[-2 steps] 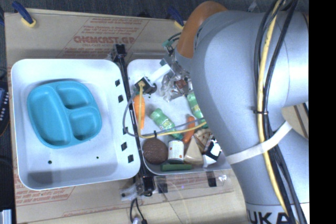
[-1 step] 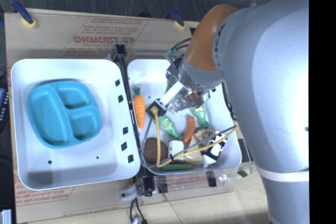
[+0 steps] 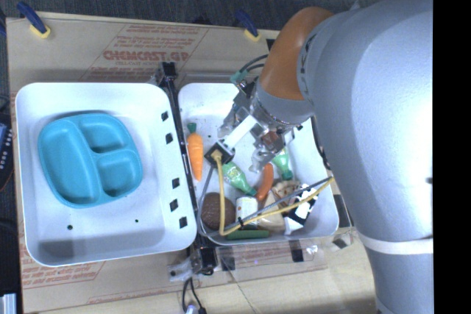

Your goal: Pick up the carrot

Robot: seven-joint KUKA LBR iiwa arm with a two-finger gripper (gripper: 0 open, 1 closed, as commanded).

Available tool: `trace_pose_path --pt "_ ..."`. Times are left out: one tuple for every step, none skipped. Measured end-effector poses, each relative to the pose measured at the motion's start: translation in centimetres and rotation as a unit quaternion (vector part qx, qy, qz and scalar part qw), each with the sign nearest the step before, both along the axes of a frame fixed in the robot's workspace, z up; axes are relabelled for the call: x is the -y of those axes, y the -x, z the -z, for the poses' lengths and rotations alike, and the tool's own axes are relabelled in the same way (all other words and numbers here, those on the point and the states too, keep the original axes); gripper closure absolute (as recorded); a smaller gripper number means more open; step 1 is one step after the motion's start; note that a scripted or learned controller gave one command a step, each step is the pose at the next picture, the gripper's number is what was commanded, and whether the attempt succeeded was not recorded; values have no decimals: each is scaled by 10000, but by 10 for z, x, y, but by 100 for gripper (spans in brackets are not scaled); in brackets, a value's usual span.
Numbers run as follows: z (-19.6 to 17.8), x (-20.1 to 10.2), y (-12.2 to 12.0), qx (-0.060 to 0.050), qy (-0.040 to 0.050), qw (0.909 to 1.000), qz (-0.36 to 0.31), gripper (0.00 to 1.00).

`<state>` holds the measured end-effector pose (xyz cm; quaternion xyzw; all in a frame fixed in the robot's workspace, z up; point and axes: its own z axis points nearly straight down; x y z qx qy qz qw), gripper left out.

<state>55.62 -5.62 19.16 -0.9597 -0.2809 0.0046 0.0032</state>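
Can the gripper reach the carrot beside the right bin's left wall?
Probably yes: the carrot lies uncovered and the gripper hangs over the same bin, though the bin wall beside the carrot may hinder a grasp.

The carrot [image 3: 195, 157] is orange with a green top. The left bin [image 3: 44, 235] and right bin [image 3: 210, 101] are white, the tray [image 3: 88, 158] sky blue. The worktop [image 3: 110, 37] is tan, printed with red lettering.

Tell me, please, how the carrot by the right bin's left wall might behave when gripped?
The carrot looks smooth and tapered, so it may slip toward its thin end. Being round, it could roll, though the right bin wall beside it probably limits that.
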Motion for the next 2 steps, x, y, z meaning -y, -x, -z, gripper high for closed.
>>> trace_pose_path --pt "0 -16 -16 8 10 9992 395 0" --pt "1 -35 13 -24 8 9968 796 0"
